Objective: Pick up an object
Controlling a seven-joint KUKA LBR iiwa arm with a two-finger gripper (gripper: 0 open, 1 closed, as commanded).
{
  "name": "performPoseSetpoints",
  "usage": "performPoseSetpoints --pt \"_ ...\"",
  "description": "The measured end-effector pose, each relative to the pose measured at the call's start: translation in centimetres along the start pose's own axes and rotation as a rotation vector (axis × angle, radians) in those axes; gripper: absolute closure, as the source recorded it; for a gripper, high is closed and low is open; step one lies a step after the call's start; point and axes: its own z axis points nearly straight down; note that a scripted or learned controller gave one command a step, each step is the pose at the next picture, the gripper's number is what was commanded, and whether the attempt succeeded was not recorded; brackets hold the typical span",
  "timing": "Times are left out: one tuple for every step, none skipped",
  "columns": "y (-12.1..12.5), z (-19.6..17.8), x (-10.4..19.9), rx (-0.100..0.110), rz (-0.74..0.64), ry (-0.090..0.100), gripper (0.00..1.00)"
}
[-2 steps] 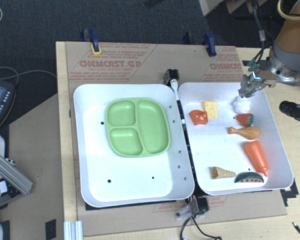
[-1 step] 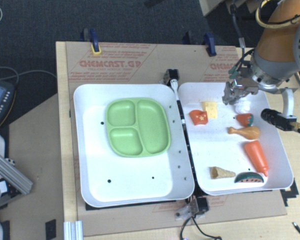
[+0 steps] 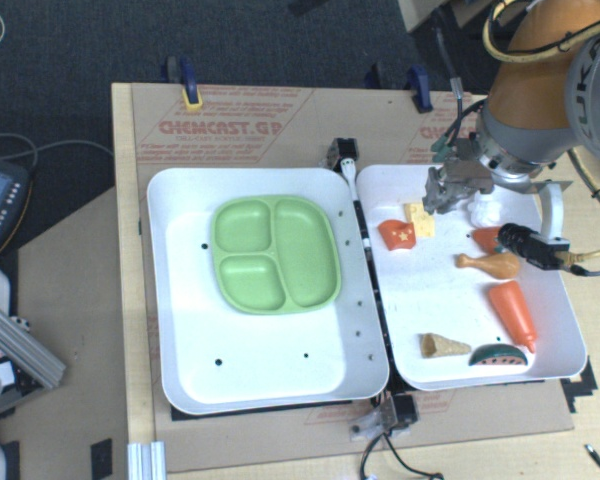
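A: Target looks like the yellow cheese wedge [image 3: 417, 219], upper part of the right bin [image 3: 570, 318], touching the red piece [image 3: 397, 234] on its left.

B: Gripper [image 3: 446, 196]?

A: Low over the bin, just right of and above the cheese. Whether it is open or closed, cannot tell from this slant. Nothing visibly held.

B: Neighbours of the cheese?

A: White item [image 3: 485, 208] to its right, partly behind the wrist. Further right, a drumstick [image 3: 490, 262]. Well below, a carrot [image 3: 512, 311], a cracker-like wedge [image 3: 442, 345] and a watermelon slice [image 3: 500, 357]. Green divided plate [image 3: 277, 253] sits in the left bin [image 3: 180, 348], well apart.

B: Risks?

A: Crowding. Descending slightly off, it could nudge the cheese into the red piece, or catch the white item instead. The thin wedge may slip out.
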Motion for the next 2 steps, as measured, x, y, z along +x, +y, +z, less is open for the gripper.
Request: performPoseSetpoints --pt "-1.6 -1.0 4.9 0.0 -0.002 0.001 1.0" --pt "-3.5 -0.5 8.7 0.0 0.0 -0.001 1.0"
